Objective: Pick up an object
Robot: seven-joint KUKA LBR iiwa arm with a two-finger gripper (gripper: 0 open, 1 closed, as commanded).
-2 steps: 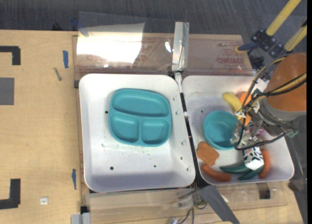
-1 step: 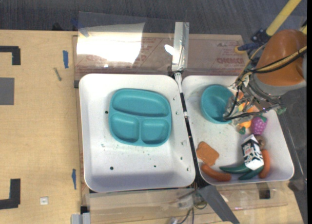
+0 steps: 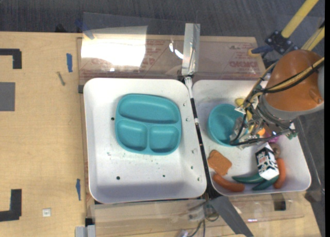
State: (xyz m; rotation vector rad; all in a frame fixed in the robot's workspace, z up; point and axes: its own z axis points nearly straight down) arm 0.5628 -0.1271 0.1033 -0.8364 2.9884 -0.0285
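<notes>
Room is tight in the right bin (image 3: 301, 151): the claw (image 3: 248, 128) hangs by a teal bowl (image 3: 221, 122) near the middle wall. Toy food (image 3: 247, 176) lies along the front edge, just below the claw. I cannot tell its grip.

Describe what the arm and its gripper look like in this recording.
The arm shows a bulbous orange section above a grey wrist ring, with black and yellow cables looped across it. Below, the gripper is a dark metal assembly tangled with thin multicoloured wires.
</notes>
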